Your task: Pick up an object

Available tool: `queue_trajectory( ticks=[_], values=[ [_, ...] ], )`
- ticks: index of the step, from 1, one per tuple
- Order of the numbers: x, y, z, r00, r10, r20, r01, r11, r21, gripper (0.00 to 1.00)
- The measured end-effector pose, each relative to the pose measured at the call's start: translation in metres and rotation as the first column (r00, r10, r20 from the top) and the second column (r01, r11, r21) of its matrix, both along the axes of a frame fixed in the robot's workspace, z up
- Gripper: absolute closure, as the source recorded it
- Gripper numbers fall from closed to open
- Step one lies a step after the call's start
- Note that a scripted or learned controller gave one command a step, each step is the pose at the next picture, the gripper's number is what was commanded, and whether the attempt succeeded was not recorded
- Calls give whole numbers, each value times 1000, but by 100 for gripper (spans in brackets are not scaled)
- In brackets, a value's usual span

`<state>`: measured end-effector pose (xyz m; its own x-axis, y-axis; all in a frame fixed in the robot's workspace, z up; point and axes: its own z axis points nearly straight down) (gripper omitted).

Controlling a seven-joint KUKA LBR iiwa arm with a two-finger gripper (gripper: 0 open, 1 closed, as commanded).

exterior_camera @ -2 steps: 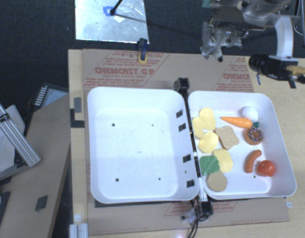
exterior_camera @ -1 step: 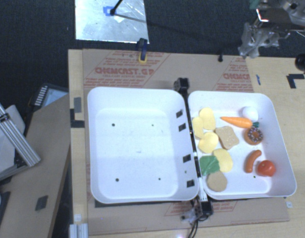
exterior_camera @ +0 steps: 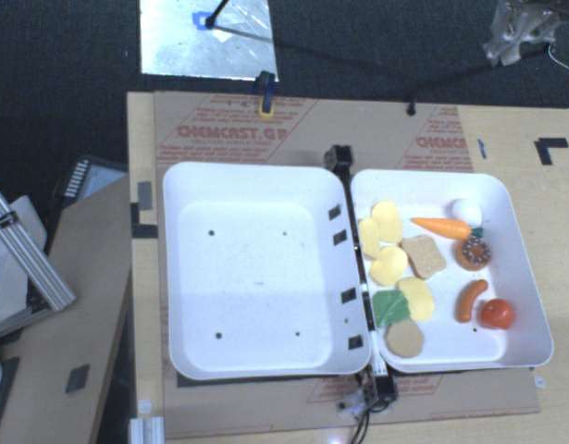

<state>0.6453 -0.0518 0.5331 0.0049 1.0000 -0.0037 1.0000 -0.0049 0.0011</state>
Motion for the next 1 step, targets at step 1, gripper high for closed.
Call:
queue_trajectory(
  ticks=[1],
  values=[
    [23,-62,2,1000,1,1,-1,1000,1,100]
  ],
)
